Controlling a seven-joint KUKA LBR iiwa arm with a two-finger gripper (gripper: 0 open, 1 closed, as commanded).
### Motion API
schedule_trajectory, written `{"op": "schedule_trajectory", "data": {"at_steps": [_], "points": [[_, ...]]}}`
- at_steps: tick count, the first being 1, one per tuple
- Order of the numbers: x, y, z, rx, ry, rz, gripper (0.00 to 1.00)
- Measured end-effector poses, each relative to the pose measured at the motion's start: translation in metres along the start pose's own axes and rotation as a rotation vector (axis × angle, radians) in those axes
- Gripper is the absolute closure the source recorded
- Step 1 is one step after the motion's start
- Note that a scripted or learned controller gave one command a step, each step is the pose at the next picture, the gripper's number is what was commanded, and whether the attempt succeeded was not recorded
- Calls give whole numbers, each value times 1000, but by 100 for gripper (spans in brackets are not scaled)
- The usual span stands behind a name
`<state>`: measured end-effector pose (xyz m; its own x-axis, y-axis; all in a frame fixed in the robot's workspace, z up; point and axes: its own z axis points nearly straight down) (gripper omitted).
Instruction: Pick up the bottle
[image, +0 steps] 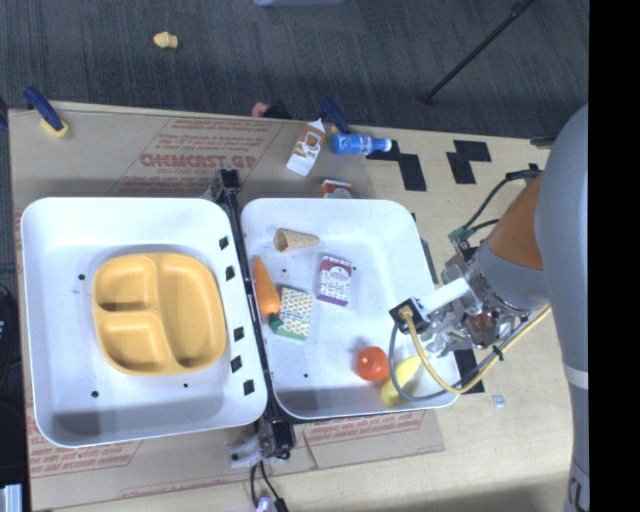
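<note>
The left bin (40, 300) holds a yellow tray (158, 310). The right bin (390, 225) holds a carrot (265, 288), cone (296, 239), carton (336, 279), tomato (372, 363) and lemon (405, 375). The gripper (440, 330) hangs over its right rim, and I cannot tell its grip. The bottle (355, 145) lies outside, behind the bin, well apart from the gripper.

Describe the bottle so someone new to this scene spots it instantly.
Start at the white bin on the view's right, the one without the yellow divided plate. Just past its far rim, on the bench, the bottle lies on its side. It is blue; the small carton to its left is white and brown.
</note>
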<state>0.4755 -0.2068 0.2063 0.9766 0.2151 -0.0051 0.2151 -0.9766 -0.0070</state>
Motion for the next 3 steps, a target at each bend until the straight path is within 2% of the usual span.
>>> {"op": "schedule_trajectory", "data": {"at_steps": [1, 2, 3], "points": [[11, -48, 3, 0, 0, 8, 100], [1, -4, 17, -4, 1, 10, 100], [0, 1, -28, -2, 3, -3, 100]]}}
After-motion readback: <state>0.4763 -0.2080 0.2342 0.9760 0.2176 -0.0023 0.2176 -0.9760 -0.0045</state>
